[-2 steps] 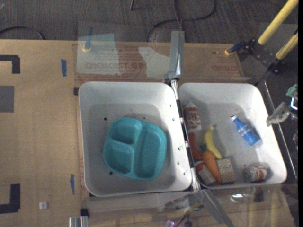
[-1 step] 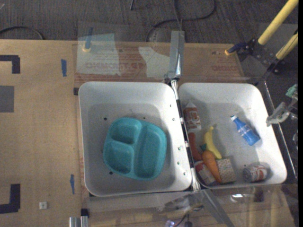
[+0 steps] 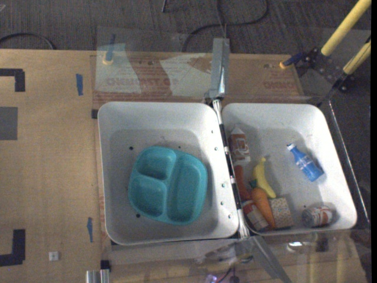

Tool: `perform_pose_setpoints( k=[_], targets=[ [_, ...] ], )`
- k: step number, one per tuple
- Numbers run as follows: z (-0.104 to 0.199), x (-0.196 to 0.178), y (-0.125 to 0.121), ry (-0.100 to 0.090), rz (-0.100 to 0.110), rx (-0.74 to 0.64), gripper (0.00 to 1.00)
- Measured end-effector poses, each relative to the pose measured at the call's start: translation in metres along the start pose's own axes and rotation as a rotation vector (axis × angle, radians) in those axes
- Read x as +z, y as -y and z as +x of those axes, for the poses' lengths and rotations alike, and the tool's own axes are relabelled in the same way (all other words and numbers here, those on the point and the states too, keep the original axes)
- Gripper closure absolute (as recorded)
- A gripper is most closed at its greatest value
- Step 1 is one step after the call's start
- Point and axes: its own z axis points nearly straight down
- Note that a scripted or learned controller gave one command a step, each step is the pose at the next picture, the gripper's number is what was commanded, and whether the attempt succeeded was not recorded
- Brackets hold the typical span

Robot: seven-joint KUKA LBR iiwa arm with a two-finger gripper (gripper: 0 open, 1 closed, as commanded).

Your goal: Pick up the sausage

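Camera view has the sausage (image 3: 241,182) lying untouched in the right bin (image 3: 330,122), tight against its left wall beside the banana (image 3: 263,178) and carrot (image 3: 263,204); pincer state: cannot tell; the whole pick remains to do

Left bin (image 3: 112,158): teal divided plate (image 3: 168,185). Right bin (image 3: 330,158): blue bottle (image 3: 306,162), banana (image 3: 263,177) just above carrot (image 3: 263,204), small carton (image 3: 238,145), tin can (image 3: 318,216) on its side.
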Motion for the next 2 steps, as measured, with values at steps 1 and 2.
perform_pose_setpoints(
  k=[1,2],
  targets=[
    [0.0763,0.0046,0.1349,-0.001,0.001,0.267,0.0],
    [0.076,-0.005,0.1326,-0.002,0.0,0.273,1.0]
  ],
)
